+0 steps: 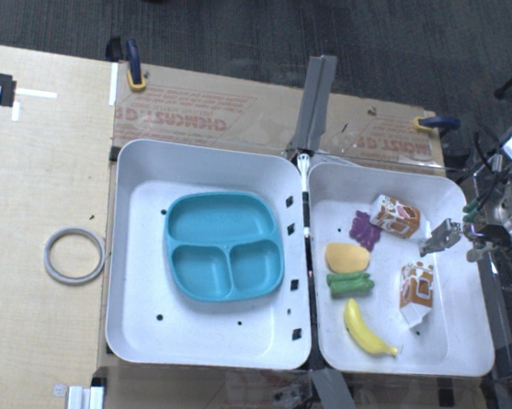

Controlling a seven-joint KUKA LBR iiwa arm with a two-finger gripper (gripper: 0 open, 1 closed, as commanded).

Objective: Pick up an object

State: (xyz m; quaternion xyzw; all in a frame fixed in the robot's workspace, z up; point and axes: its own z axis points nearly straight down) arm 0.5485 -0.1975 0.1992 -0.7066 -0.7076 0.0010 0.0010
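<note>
hovering: metal pincer (441, 238) at right bin's (459, 358) far-right edge, looking released, grasping nothing | tgt: brown-white crinkly foil snack packet (417, 288) lying just below pincer | handling: prob light, slippery, crushable | gripping: across narrow mid-width

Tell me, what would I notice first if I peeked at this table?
Probably the big blue divided plate sitting alone in the left bin. Next, the toy food in the right bin: a yellow banana near the front, and purple grapes further back. The gripper hangs over that bin's right side.
</note>
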